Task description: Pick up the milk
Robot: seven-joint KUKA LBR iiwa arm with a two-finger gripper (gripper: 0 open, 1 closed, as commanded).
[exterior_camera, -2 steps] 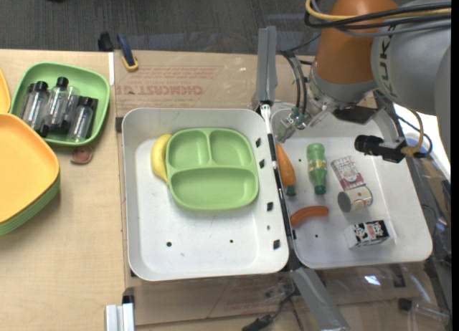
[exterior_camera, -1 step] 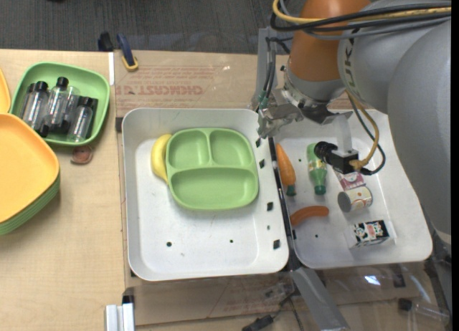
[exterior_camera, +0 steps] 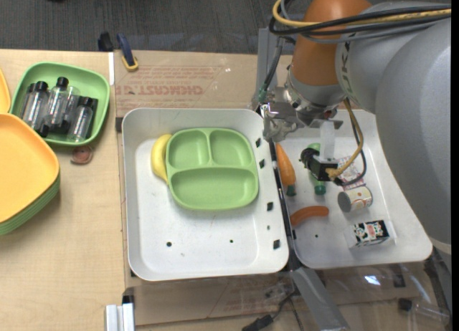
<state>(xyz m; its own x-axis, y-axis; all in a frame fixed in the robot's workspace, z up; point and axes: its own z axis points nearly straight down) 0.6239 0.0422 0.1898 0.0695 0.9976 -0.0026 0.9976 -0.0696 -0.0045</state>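
The milk carton (exterior_camera: 373, 233) lies on its side in the right bin (exterior_camera: 326, 245), close to that bin's near right corner, with bare floor around it. Just beyond it, close but seemingly apart, is a small can (exterior_camera: 356, 198); a sausage (exterior_camera: 310, 213) lies further toward the bin's left edge, and a carrot (exterior_camera: 285, 167) lies along that edge beyond it.

The step in hand looks like the approach, since nothing is grasped yet. To do it well, the gripper (exterior_camera: 276, 123) should travel across the bin from far left to near right and come down straight over the carton, closing across its narrower sides. It should favour the near side, because the can crowds the far one and could be nudged or caught as well. A lying carton is low, so the descent must go nearly to the bin floor.

The gripper hangs over the far left corner of the right bin, well apart from the milk. Whether it is spread or pressed together cannot be told from this angle. The arm (exterior_camera: 401, 72) reaches in from the right — its orange band (exterior_camera: 326, 36) is above the wrist — and points steeply down.
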